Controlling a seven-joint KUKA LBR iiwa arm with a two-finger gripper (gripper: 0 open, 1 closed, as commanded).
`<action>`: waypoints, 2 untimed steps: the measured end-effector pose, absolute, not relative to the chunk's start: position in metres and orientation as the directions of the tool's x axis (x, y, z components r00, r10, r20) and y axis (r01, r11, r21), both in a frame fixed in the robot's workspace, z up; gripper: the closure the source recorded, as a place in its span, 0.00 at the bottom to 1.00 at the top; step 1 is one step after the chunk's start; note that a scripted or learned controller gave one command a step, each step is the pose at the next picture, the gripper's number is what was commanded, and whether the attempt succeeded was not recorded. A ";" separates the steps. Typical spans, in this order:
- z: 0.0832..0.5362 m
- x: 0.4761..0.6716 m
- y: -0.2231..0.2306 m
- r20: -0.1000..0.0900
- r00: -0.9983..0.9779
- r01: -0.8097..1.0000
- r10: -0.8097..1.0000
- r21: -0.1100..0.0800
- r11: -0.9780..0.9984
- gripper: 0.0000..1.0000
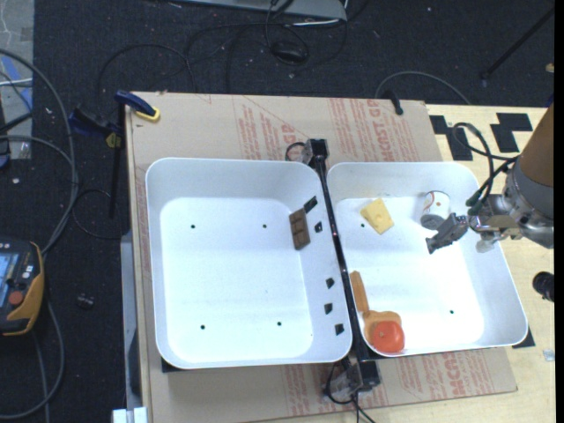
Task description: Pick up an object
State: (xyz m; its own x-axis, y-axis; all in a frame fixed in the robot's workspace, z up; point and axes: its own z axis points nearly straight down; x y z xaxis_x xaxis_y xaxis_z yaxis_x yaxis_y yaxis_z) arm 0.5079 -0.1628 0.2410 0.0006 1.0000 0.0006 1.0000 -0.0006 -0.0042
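Item: my pincer (445,233), fingers parted and empty, above right bin (493,263), near its back right corner. Nearest object: yellow block (378,216), back left. Advice: centre over block, descend, then close.

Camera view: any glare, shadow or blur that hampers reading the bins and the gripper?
Camera view: even light, no harsh glare on the white bins; the gripper is dark and slightly soft, casting faint shadow; the yellow block and red ball read clearly.
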 end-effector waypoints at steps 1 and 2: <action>0.243 0.509 -0.163 0.000 0.000 1.000 1.000 0.000 0.000 0.00; 0.184 0.516 -0.162 0.001 0.000 1.000 1.000 -0.005 0.000 0.00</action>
